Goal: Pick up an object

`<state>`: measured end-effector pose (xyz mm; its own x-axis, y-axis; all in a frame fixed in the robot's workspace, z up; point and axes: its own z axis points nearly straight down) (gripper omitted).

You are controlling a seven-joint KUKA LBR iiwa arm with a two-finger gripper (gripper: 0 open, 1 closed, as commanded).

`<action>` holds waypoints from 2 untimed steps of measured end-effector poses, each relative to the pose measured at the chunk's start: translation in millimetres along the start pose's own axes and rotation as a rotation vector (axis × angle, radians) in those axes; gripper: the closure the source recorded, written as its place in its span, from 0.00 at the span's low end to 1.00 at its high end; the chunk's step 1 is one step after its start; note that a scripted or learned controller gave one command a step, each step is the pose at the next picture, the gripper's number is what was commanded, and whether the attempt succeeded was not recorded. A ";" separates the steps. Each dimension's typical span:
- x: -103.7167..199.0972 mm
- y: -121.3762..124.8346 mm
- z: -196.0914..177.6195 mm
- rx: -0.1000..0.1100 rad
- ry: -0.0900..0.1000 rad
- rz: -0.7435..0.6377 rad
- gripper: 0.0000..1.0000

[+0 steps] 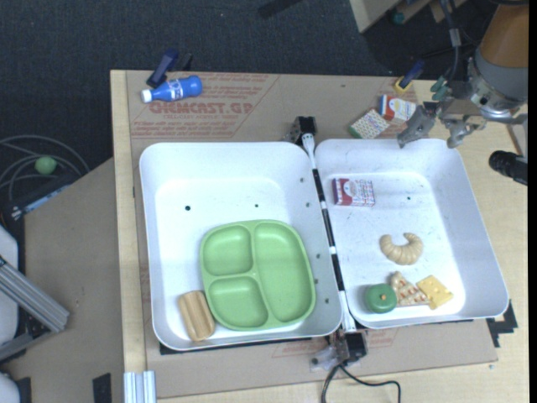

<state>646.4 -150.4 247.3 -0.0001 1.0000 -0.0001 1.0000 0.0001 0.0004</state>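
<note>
Right bin holds the candidate objects: a red-and-white box near its far left corner, a croissant mid-bin, and along the near edge a green round piece, a waffle-like piece and a yellow cheese wedge, close together. Left bin carries a green divided plate with a tan bread piece just beside its near-left corner. Gripper hangs over the right bin's far rim, fingers apart, nothing between them. Blue bottle lies on the worktop beyond the left bin.
</note>
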 end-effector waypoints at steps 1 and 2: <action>-9.6 -75.7 89.7 0.003 0.000 0.000 0.00; 19.7 -104.4 160.8 0.004 0.001 0.000 0.00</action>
<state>542.1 -130.7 86.4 0.0002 1.0000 0.0013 1.0000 -0.0002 -0.0032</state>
